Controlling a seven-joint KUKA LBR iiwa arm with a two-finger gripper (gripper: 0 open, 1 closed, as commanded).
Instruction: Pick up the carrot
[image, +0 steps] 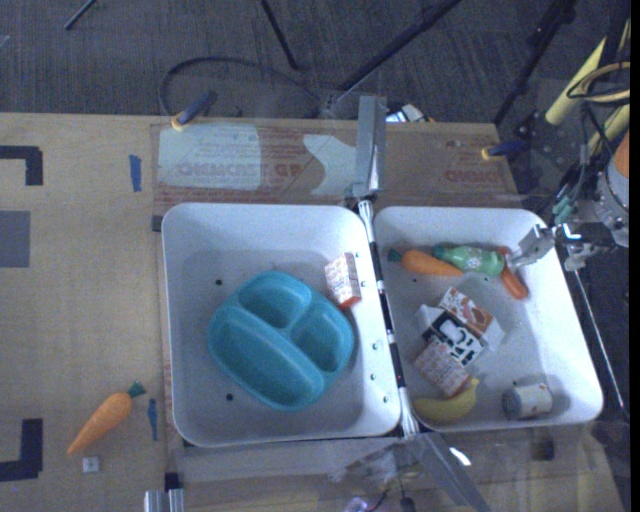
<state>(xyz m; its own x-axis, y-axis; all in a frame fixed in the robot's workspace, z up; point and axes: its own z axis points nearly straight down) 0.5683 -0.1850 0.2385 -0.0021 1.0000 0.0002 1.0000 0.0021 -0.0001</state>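
Two carrots: one (431, 264) upper left in the right bin (585, 370), one (100, 421) on the tabletop (70, 330), lower left.
Claw (548, 243): at the bin's upper right edge, well right of the bin carrot; grip state cannot be told.

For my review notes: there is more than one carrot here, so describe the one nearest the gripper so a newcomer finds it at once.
Start at the right white bin. Along its far wall lies a green bottle, with a carrot at each end. The wanted carrot is the short one at the bottle's right end, beside the gripper; the longer carrot lies left.
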